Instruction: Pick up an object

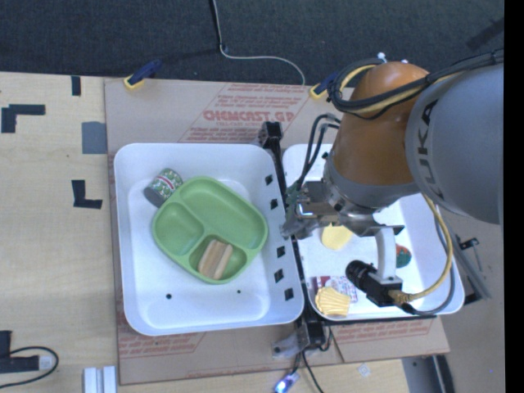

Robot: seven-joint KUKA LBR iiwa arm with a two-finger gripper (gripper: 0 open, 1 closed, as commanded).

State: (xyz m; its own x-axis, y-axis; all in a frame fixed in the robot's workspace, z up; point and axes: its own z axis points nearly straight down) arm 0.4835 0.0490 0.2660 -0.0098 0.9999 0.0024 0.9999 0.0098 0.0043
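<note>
My gripper (321, 219) hangs under the orange wrist over the left part of the right bin (442, 305), close to the wall shared with the left bin. A pale yellow rounded object (336, 238) lies in the bin just beside and below it; I cannot tell whether they touch. A yellow ridged object (332, 301) lies near the bin's front left corner. A small red and teal object (403, 257) peeks out by the arm's right side. Much of the right bin is hidden by the arm.
The left bin (135, 219) holds a green divided plate (209, 223) with a tan bread-like piece (215, 259) in one compartment. A small grey and green can (164, 185) lies at the plate's upper left. A black cable fitting (370, 282) hangs from the arm.
</note>
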